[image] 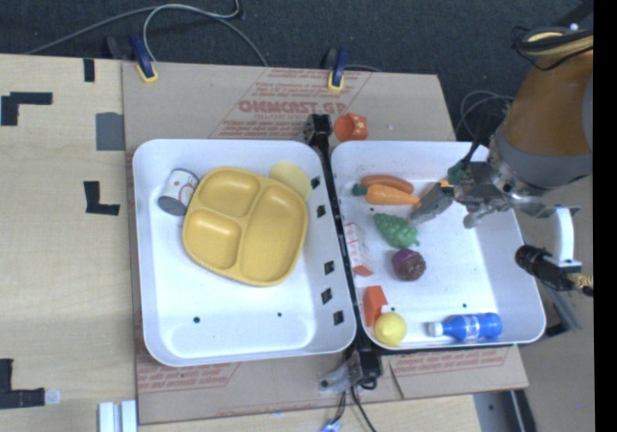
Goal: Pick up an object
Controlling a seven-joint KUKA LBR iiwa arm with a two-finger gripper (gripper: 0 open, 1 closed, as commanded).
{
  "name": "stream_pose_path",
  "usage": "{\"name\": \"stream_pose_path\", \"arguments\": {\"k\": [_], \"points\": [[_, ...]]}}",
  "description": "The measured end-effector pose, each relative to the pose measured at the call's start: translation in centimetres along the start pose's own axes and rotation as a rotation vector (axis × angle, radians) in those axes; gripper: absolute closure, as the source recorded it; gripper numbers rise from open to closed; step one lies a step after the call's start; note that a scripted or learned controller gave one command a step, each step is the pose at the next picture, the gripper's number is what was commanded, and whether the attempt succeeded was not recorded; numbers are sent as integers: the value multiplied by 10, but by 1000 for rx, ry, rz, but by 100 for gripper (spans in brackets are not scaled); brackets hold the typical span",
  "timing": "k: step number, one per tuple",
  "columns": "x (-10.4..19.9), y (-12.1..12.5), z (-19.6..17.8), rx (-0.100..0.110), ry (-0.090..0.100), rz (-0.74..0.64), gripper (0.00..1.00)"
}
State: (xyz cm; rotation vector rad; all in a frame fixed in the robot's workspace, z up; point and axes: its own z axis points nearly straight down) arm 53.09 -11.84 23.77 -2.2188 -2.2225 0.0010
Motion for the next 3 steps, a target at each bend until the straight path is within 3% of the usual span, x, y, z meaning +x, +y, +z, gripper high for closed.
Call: {"name": "stream_pose_path", "arguments": {"k": [1,2,3], "points": [[-4,61,117,4,0,0,0],[18,94,152,-2,-1,0,0],[15,126,156,62,4,1,0]]}}
